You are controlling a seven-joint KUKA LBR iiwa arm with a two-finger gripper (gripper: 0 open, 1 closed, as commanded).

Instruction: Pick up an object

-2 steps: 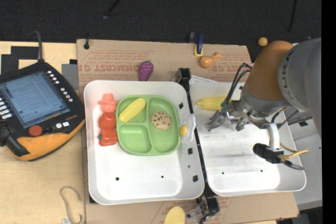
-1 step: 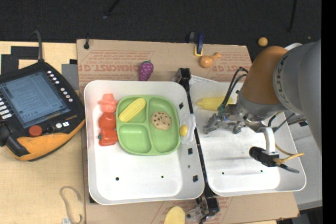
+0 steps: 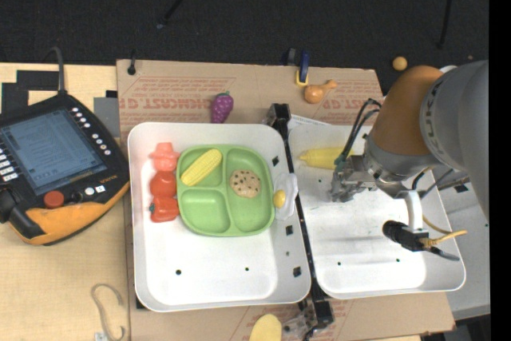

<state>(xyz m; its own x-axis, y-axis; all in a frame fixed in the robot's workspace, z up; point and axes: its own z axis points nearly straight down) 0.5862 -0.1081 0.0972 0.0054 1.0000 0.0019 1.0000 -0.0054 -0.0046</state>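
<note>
In the right bin [image 3: 383,267], a yellow toy [image 3: 318,158] that looks like a corn cob or banana lies at the far left corner. My gripper [image 3: 343,188] hangs low over this bin, just right of and slightly nearer than the yellow toy, close to the bin floor. The left bin [image 3: 207,275] holds a green divided plate [image 3: 209,213] with a yellow corn cob [image 3: 200,165] and a cookie [image 3: 245,183] on it. A red toy figure [image 3: 163,181] lies left of the plate. A small yellow piece [image 3: 279,199] sits at the plate's right edge.
Purple grapes [image 3: 222,105] and an orange pear-like toy [image 3: 318,91] lie on the cardboard behind the bins. A yellow toy [image 3: 266,327] sits in front of them. A teach pendant [image 3: 52,164] rests on the bench to the left. A cable runs off the wrist over the right bin.
</note>
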